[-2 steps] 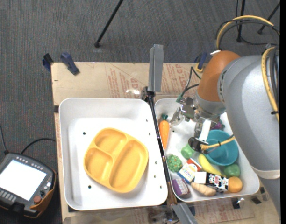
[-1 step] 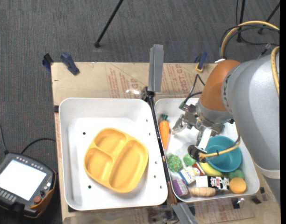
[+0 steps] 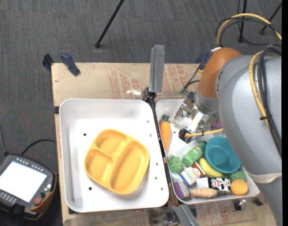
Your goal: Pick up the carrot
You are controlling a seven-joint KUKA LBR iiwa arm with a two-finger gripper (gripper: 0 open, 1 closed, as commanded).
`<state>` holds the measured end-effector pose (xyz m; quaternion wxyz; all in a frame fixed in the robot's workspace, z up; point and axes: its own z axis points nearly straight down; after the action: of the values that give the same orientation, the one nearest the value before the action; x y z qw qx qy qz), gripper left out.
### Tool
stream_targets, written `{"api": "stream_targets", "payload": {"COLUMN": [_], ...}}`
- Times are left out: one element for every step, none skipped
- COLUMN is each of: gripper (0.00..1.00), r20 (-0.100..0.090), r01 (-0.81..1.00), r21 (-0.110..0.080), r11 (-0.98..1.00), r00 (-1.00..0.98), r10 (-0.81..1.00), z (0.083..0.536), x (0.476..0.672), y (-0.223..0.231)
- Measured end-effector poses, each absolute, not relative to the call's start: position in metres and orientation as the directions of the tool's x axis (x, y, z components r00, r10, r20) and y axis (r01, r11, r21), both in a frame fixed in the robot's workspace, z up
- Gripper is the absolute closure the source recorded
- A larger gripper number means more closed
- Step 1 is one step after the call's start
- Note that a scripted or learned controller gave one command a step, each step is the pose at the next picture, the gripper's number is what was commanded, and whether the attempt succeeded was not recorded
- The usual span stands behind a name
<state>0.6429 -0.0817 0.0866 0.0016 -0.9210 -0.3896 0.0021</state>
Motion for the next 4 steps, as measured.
{"api": "stream_targets", "payload": {"gripper": [1.0,1.0,1.0,1.0], "r20": [-0.006,-0.001,-0.001,-0.004], "r01": [0.725,0.849,0.834,0.818], "r21": [-0.009,-0.003,-0.003,-0.012], "r11": [-0.689,-0.529,-0.552,-0.574], "r00": [0.689,0.529,0.552,0.574], "r10": [0.725,0.849,0.834,0.819], "z": [0.095,0.187,0.21,0.148], "x": [0.642,0.609,0.637,0.559], "y": [-0.079,-0.081,-0.202,-0.198]}}
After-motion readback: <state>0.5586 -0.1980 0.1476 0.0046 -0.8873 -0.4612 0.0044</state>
